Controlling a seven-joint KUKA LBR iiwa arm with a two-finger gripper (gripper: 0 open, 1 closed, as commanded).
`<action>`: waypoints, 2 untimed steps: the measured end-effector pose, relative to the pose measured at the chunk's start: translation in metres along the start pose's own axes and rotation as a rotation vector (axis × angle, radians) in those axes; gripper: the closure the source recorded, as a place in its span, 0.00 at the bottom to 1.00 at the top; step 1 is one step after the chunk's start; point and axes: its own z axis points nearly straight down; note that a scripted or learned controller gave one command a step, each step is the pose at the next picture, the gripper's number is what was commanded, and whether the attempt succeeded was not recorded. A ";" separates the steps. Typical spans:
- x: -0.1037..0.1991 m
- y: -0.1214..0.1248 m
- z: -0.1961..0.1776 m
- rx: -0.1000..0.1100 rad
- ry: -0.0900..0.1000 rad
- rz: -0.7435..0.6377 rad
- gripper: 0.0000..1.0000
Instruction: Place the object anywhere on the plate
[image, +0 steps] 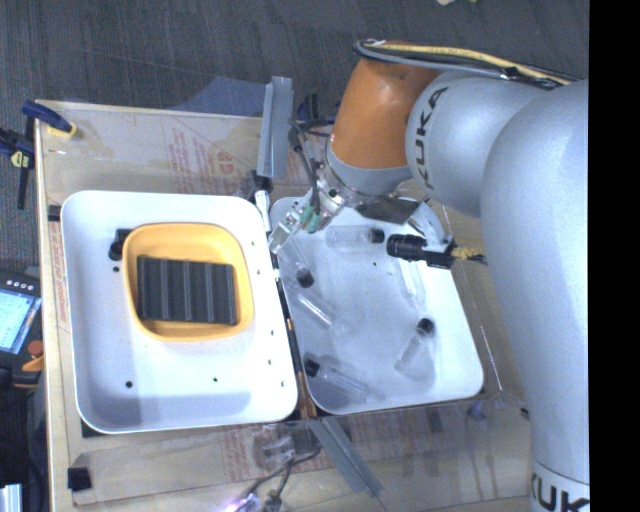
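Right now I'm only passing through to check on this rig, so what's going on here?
A grey KUKA arm reaches in from the right, its gripper low over the far left corner of the right bin. That bin holds several clear plastic vials with dark caps. In the left bin sits a yellow plate with a dark ribbed insert. No vial lies on the plate yet.

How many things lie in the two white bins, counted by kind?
Yellow plate with dark ridged insert: 1, in the left bin.
Clear tubes with dark caps: about 5, in the right bin, for example; some are hard to tell apart.
Total: about 6.
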 end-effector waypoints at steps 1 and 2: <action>0.044 0.009 0.000 0.002 0.002 -0.186 1.00; 0.043 0.009 0.000 0.001 0.001 -0.185 0.00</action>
